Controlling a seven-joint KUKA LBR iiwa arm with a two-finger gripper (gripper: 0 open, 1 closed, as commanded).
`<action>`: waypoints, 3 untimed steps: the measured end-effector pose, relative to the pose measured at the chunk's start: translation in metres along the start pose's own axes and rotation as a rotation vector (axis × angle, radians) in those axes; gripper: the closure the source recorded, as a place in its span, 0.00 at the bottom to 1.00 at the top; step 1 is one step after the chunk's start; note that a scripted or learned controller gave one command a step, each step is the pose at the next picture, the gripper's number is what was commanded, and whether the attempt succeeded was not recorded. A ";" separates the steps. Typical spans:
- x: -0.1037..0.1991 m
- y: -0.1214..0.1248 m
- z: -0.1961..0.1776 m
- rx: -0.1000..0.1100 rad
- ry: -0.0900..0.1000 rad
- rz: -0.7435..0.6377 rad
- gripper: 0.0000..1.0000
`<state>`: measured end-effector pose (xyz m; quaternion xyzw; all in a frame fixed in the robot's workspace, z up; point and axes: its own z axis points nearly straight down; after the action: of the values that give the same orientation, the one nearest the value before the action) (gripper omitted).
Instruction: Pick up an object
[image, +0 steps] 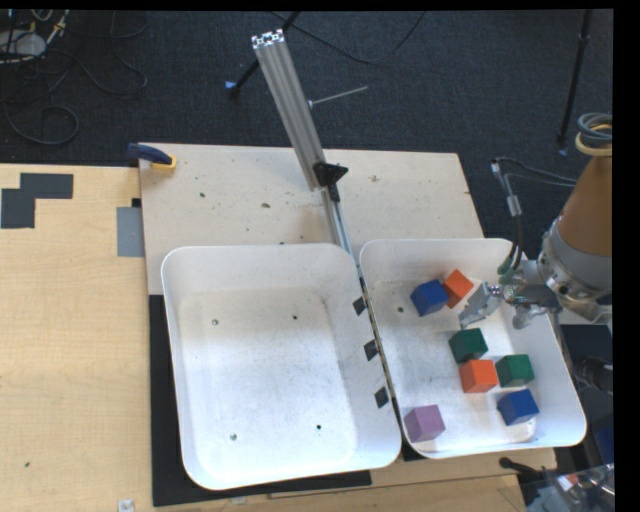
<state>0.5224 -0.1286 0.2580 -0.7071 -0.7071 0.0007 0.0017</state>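
A: Where's the gripper (497, 306)?
B: Over the right bin (560, 425), fingers spread, nothing between them.
A: And the blocks?
B: All in that bin; the dark green block (467, 345) sits just below the gripper, the blue block (429, 297) beside it.

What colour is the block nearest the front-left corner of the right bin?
Light purple: the block shows clearly in the camera view, apart from the other blocks.

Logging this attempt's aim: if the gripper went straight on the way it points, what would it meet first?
Probably the dark green cube, which lies just beyond and below the gripper in the right bin. Depth is unclear from this slanted view, so it could instead pass toward the blue cube.
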 end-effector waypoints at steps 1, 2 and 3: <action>-0.001 0.000 0.000 -0.001 0.000 0.003 0.00; -0.002 -0.010 0.058 0.006 0.001 0.000 0.00; -0.009 -0.007 0.117 0.006 0.001 0.001 0.00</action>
<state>0.5154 -0.1375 0.1408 -0.7073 -0.7069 0.0026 0.0042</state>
